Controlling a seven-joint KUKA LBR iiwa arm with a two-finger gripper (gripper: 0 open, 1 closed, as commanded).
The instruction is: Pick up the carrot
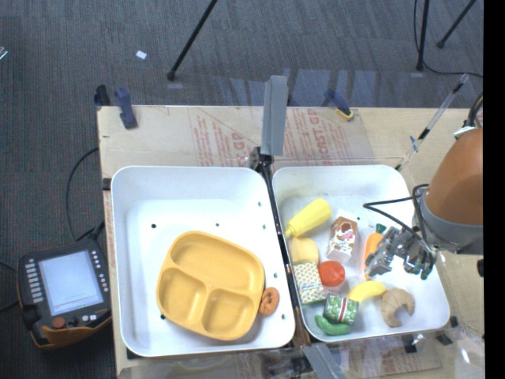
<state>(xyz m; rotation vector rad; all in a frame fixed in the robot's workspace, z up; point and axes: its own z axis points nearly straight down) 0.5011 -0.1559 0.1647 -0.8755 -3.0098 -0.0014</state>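
My arm reaches in from the right, orange band above the wrist at the frame edge, wrist angled down and left into the right bin (394, 181). My end effector (384, 257) sits low over the bin's right side, just beside the carrot (372, 247). Fingers are a dark blur against the wrist; I cannot tell how far apart they stand, or whether anything is between them. The carrot lies near the bin's right wall, next to a small carton (342, 238) and above a banana (367, 291) and croissant (396, 305). A tomato (332, 273) and corn cob (308, 216) lie further left. The left bin (134, 196) holds a yellow tray (210, 284).
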